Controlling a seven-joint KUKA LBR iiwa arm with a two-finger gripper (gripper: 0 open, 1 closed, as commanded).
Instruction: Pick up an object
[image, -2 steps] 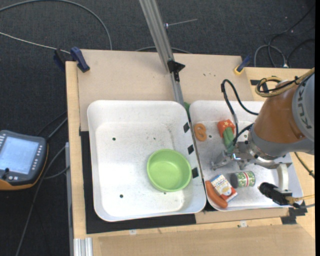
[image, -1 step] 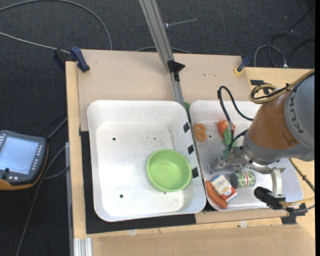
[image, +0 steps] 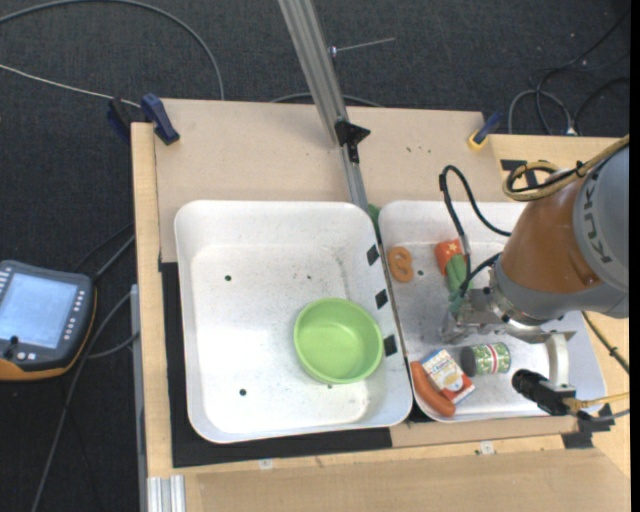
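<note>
The pincer (image: 462, 325), its opening impossible to tell, hangs just above-left of one green can (image: 487, 358); one green bowl (image: 338, 341) sits in the left bin (image: 215, 320).

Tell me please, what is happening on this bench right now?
A grey robot arm with an orange band reaches from the right into the right white bin. Its pincer is low among small items: a green tin can, a small carton, an orange sausage-shaped toy and a carrot-like toy. Nothing looks lifted yet. The left white bin holds a round green plastic bowl.
</note>
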